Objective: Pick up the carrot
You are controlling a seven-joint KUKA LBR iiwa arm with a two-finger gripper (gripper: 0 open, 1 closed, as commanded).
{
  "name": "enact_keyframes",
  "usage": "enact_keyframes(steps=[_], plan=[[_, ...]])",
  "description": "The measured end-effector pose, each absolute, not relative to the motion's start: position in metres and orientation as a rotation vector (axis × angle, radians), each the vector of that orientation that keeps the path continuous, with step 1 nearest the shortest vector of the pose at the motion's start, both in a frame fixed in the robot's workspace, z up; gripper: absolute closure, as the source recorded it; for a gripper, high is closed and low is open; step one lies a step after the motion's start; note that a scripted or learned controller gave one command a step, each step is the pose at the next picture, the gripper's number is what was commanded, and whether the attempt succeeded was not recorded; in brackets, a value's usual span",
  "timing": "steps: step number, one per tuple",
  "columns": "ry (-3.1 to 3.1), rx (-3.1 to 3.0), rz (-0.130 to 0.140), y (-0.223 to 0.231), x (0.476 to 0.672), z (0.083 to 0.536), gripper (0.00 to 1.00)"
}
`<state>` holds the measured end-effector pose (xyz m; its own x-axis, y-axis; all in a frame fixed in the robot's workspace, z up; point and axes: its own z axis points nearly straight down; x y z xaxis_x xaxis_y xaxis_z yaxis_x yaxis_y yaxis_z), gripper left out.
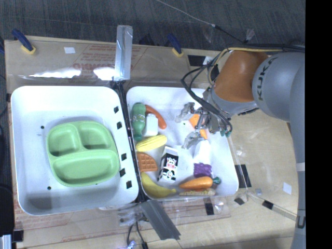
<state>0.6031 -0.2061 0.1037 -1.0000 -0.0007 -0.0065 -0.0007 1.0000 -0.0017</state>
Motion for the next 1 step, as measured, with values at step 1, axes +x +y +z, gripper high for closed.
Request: enact_keyframes(steps=[1], plan=[[3.131,-0.011,-0.005,-0.2048,0.6049,0.1149,1.00]])
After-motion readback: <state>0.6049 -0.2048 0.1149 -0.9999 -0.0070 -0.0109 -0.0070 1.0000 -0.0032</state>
